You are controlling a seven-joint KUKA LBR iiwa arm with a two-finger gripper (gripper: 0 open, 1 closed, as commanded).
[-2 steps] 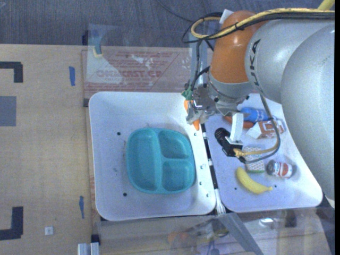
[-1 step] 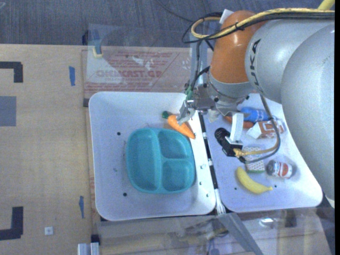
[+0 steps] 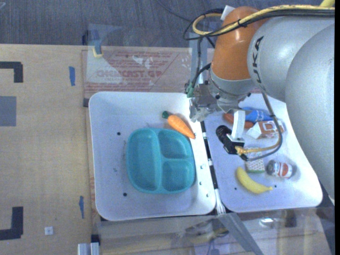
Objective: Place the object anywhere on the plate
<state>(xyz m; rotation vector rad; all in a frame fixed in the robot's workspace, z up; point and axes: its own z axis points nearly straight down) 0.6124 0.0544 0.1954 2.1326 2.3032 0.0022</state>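
- Gripper (image 3: 197,112): one unit, below the orange band of the grey arm. It hangs over the upper part of the divide between the two bins. Open or closed cannot be told from this angle; nothing is seen held in it.
- Carrot (image 3: 180,125): one, orange with a small green top. It lies in the left bin (image 3: 106,142), just left of the gripper. It sits slantwise, with the green end up-left and the pointed end down-right.
- Carrot to plate: the pointed end reaches the upper right corner of the plate (image 3: 159,163). Whether it rests on the rim or only beside it cannot be told. Most of the carrot lies on the bin floor, not on the plate.
- Plate: one, teal, with three compartments, flat in the middle of the left bin. All three compartments are bare.
- Right bin (image 3: 297,195): it holds one yellow banana (image 3: 253,181) near the front. Beside the banana are a small round can (image 3: 280,169) and a small packet (image 3: 255,165). Further back lie a carton (image 3: 269,127) and a blue-and-white item (image 3: 256,114), partly under the arm.
- Bins: two, white and shallow, side by side with edges touching.
- Bench (image 3: 42,142): pale wood, with black corner marks and short strips of blue tape. A clear sheet with red lettering (image 3: 135,70) lies behind the left bin.
- Room: grey floor (image 3: 106,4) beyond the bench — one dark cable loops across it.
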